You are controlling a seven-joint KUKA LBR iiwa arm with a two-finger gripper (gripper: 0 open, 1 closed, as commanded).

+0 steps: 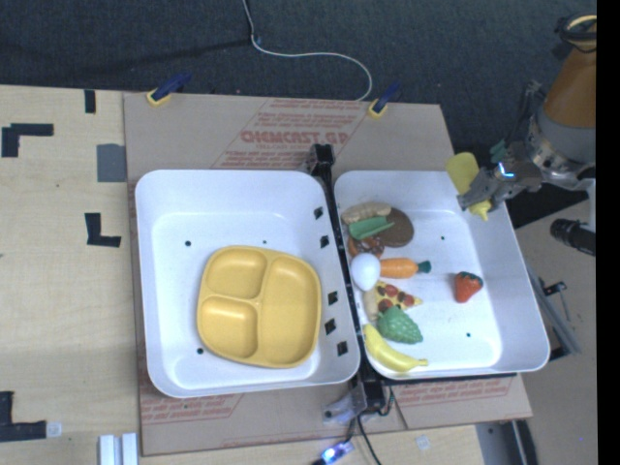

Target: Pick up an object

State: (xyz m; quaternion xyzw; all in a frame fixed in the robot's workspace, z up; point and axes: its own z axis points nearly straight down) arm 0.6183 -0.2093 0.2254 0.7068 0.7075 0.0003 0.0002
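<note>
A grey KUKA arm with an orange band is seen poised at the upper right corner of the right bin point(489, 356), its gripper point(478, 200) hovering over the bin's rim beside a small yellow object point(463, 170). Whether that object is gripped, or merely lies next to the tool, cannot be told, and the state of the jaws cannot be made out from this angle. Toy food is gathered along the bin's left wall, apparently left where it settled: a green piece on a brown disc point(380, 227), a white egg point(364, 271), a carrot point(404, 268), a leafy green item point(399, 325) and a banana point(392, 354) at the near corner. A strawberry point(467, 286) sits apart, nearer the arm, and is judged the easiest pick. A yellow divided plate point(260, 304) is held in the left bin point(160, 260) on the desk point(58, 260).
</note>
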